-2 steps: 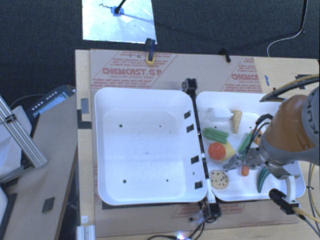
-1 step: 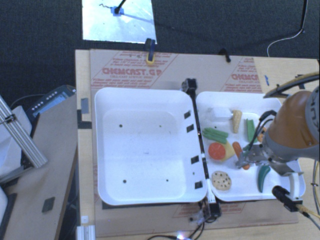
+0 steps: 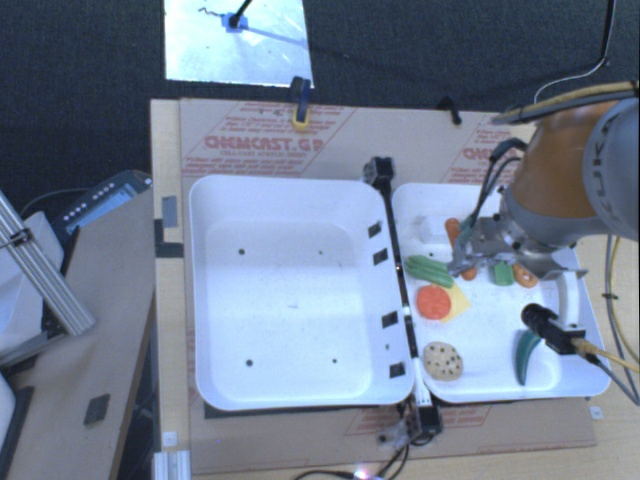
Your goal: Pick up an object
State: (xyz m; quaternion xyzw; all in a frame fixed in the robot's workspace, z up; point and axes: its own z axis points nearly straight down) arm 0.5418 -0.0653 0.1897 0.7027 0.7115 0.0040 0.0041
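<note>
Dark carpet surrounds the counter (image 3: 250, 138), whose brown board carries two shallow white bins side by side. On the left sits the left bin (image 3: 290, 288), on the right the right bin (image 3: 490, 358), which holds all the small objects. The arm (image 3: 570, 168) reaches in from the right, its gripper (image 3: 478, 253) low over the upper middle of the right bin — how far it is open cannot be told from this angle, and nothing is visibly held. Just left of the gripper lies a green pod (image 3: 429, 268), with a red-orange round piece (image 3: 434, 302) below it resting against a yellow piece (image 3: 458, 300). A speckled cookie (image 3: 443, 361) lies near the front wall, a dark green curved piece (image 3: 525, 355) to its right.
</note>
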